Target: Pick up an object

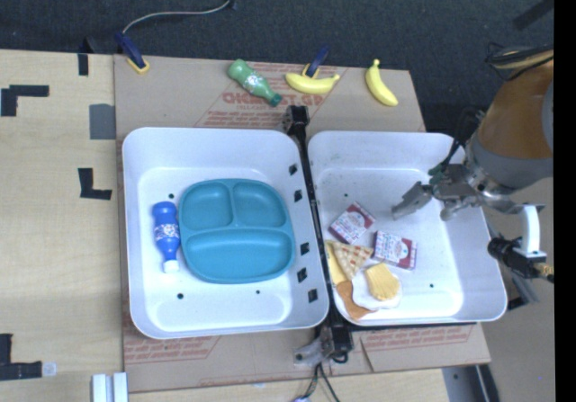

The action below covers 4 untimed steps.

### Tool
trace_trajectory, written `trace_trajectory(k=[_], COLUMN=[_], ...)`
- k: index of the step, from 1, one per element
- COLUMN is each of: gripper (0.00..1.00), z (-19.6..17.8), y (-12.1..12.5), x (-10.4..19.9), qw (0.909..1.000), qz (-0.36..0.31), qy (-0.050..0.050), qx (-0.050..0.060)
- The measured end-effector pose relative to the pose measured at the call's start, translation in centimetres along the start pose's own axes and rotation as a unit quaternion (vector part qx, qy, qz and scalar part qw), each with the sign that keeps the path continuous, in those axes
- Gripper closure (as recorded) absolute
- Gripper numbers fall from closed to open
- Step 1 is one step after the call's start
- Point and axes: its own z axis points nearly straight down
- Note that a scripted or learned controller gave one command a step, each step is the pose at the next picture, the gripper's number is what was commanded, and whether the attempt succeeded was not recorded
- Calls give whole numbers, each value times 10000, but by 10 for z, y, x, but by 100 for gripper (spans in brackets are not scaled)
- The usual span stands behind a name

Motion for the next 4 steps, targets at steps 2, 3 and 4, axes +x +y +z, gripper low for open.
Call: trace_trajectory(k=[2, 3, 4], gripper=[0, 0, 0], z=[102, 102, 103], y=[121, 99, 131], x=[62, 63, 61], qw=[10000, 10000, 10000], qz=[-8, -6, -13], qy=[-8, -15, -9], qx=[-26, -22, -21])
